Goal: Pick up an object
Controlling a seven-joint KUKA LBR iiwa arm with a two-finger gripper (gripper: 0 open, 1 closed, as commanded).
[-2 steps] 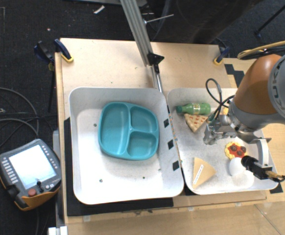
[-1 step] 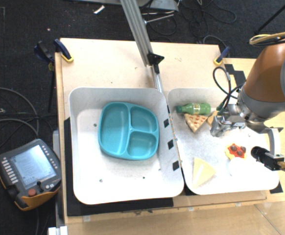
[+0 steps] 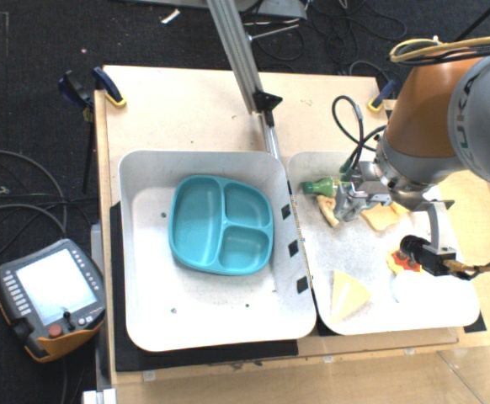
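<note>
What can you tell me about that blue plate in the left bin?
The plate is teal and looks like smooth plastic: a rounded square with a raised rim, divided into three compartments, one long one and two smaller ones. All three look bare. It lies flat and right side up, turned slightly askew, near the middle of the left bin. It rests on the bin's floor, apart from the walls.

A pale wooden bench top (image 3: 186, 108) stands on a dark, speckled carpet floor (image 3: 26, 57) — black cables (image 3: 9, 217) loop across it at left. A grey metal pole (image 3: 232, 40) slants over the bench — lighting is even.
</note>
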